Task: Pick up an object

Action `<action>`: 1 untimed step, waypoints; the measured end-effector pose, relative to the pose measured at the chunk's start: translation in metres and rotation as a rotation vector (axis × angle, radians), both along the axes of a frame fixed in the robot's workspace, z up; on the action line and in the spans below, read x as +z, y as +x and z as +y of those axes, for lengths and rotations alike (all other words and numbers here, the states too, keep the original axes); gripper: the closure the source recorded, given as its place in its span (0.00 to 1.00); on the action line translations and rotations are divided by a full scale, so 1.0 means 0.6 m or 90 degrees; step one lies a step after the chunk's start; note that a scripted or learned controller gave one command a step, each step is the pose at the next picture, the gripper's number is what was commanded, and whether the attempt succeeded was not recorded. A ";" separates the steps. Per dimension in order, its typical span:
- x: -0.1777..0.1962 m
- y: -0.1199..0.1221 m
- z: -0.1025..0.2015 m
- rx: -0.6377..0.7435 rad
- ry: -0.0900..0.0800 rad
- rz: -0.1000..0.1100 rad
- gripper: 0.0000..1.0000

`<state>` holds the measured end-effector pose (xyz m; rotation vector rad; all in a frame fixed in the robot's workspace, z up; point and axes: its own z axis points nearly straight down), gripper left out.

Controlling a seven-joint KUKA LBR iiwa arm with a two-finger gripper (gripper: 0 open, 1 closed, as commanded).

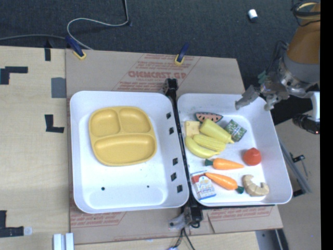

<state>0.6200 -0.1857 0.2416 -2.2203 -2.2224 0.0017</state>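
While the claw (256, 99) hovers over the right bin's (278, 155) upper-right rim, fingers spread w/ nothing between them, the food toys lie lower-left of it in frame. Nearest: watermelon slice (209, 118) and yellow corn (215, 130), long axis running upper-left to lower-right. Corn looks chunky, matte, an easy grab by this reckoning.

Bright, even overhead light, soft shadows inside the white bins (78, 139), slight blur on the gripper (256, 99)

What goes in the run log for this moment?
gripper: over right bin's top right edge, holding nothing | tomato, carrots, bananas: in right bin | tray: left bin
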 end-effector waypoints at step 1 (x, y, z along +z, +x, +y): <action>-0.260 0.082 0.076 0.001 0.000 -0.002 0.00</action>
